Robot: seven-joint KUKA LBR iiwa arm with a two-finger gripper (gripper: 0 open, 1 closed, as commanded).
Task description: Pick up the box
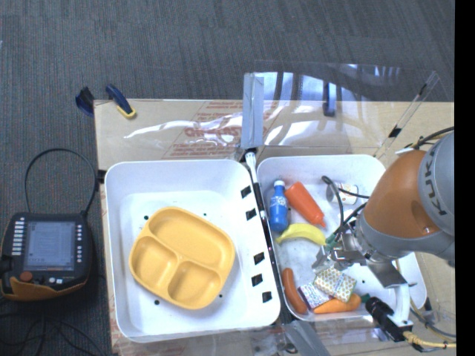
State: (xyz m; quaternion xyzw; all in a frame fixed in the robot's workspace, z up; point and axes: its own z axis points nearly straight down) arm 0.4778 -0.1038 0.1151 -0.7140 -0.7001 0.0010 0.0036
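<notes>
Camera view, lower right: my gripper (335, 256) sits just above the box (333, 282), which lies tilted beside a carrot (338, 305). Can't tell open or shut.

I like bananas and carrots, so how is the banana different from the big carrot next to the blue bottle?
The banana is yellow; the carrot is orange. The banana is curved, while the carrot is straight and tapers. The banana lies nearly crosswise in the right bin, while the carrot lies at a slant just above it, beside the blue bottle. Both look like toy food, and both lie loose in that bin.
</notes>
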